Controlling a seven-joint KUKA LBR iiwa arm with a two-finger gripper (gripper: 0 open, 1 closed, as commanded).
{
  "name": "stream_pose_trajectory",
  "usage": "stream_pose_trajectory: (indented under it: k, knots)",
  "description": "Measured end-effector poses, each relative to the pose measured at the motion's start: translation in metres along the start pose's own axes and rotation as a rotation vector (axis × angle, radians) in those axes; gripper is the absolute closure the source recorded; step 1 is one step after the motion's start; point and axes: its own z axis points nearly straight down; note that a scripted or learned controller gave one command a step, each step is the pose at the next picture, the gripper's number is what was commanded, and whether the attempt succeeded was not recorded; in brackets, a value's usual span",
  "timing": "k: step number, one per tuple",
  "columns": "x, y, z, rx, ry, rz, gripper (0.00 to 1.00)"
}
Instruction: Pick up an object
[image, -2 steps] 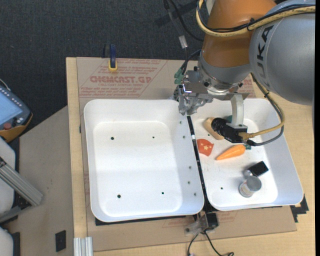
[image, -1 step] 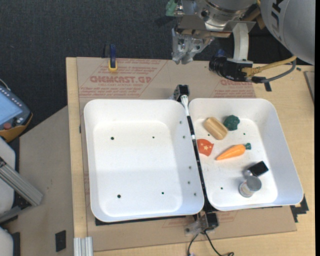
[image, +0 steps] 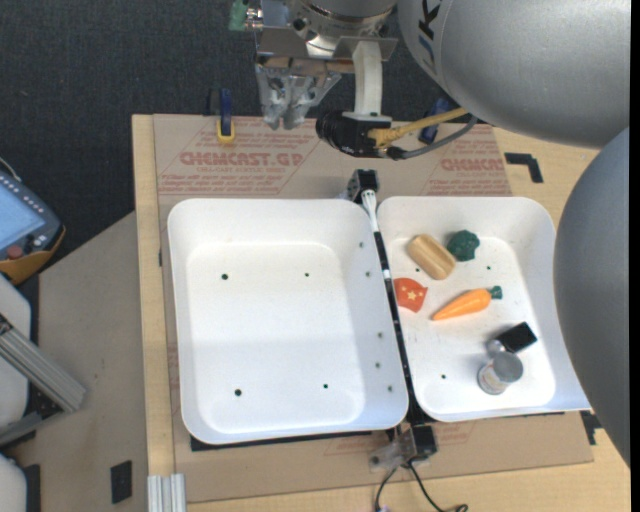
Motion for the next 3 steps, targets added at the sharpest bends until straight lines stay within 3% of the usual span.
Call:
stream_pose_trajectory:
  k: [1,2,3]
  knots:
    - [0.004,-0.079,-0.102,-0.01,0.004,0.003,1.0]
    - [-0.033,-0.134,-0.093,0.005,-0.003,0.011,1.0]
    - [-0.014,-0.122,-0.058,0.009,-0.005,0.007,1.0]
